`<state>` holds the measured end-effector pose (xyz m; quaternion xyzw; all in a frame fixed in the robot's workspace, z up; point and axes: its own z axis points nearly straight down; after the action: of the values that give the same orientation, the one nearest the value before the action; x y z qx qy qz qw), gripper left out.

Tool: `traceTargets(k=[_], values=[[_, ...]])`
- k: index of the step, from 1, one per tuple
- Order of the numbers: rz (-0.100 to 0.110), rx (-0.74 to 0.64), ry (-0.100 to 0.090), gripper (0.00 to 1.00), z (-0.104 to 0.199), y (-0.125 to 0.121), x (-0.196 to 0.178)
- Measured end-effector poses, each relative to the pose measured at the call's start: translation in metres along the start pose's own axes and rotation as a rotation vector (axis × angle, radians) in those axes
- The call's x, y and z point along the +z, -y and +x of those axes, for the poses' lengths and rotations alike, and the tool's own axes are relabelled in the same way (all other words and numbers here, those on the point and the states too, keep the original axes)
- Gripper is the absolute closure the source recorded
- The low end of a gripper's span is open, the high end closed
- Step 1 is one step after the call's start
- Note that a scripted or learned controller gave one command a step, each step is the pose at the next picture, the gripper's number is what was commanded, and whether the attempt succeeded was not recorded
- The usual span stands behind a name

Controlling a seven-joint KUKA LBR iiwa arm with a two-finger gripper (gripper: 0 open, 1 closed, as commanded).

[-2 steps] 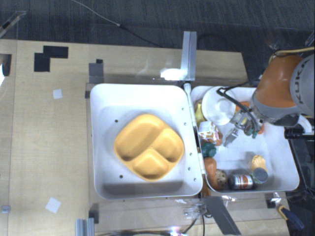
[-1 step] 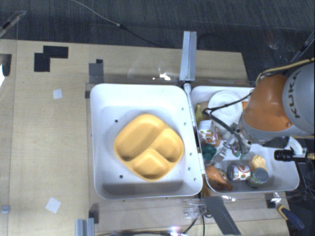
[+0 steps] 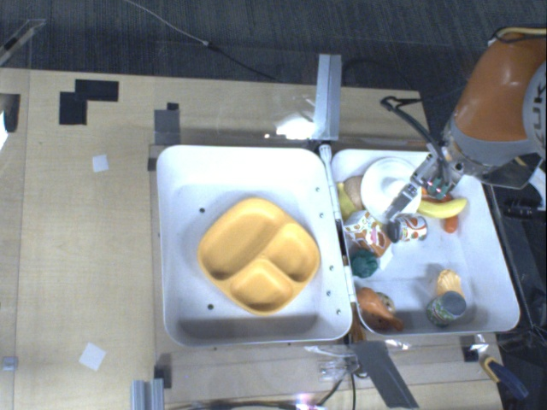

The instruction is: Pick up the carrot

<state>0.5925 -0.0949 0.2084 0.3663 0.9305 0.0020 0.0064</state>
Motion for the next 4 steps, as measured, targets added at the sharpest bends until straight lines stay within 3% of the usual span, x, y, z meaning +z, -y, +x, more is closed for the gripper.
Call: traceTargets(k=[1, 2, 3, 4], values=[[0.000, -0.108, 0.003, 0.00, 0.028, 0.044, 0.118], [0.003, 0.020, 0.002, 0.00, 0.008, 0.121, 0.118], [0.000, 0.135, 0.000, 0.00, -0.029, 0.047, 0.120], [0.000, 0.626, 0.001, 0.00, 0.041, 0.104, 0.118]])
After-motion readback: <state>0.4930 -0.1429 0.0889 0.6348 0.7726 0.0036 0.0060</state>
